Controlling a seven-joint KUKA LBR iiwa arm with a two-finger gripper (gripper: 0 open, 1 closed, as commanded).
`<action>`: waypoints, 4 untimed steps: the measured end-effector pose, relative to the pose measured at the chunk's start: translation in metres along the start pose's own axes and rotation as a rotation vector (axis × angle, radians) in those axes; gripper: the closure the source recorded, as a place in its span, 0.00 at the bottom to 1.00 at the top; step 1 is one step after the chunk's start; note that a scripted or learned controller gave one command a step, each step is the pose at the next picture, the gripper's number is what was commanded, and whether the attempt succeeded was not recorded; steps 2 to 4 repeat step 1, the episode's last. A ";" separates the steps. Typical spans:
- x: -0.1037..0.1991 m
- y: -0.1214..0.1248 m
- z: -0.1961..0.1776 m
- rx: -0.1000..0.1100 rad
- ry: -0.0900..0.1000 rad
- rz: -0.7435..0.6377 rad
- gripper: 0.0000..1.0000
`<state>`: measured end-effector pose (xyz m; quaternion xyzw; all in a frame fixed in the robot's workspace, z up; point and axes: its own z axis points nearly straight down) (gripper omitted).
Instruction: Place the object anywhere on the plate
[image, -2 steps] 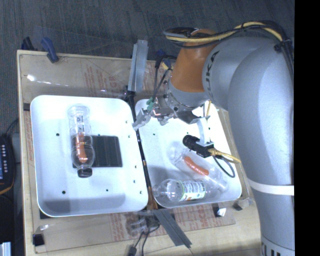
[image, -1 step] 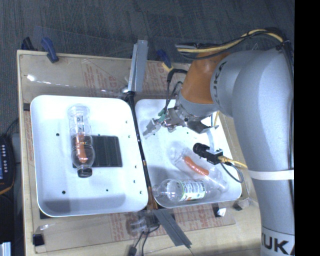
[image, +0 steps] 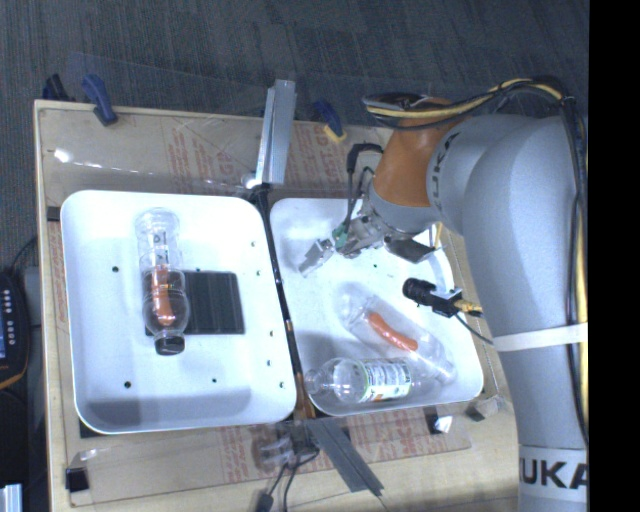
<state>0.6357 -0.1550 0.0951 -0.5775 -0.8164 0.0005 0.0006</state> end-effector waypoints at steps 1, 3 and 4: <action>0.010 0.027 0.002 -0.003 -0.001 -0.073 0.00; 0.010 0.027 0.002 -0.003 -0.001 -0.073 0.00; 0.010 0.027 0.002 -0.003 -0.001 -0.073 0.00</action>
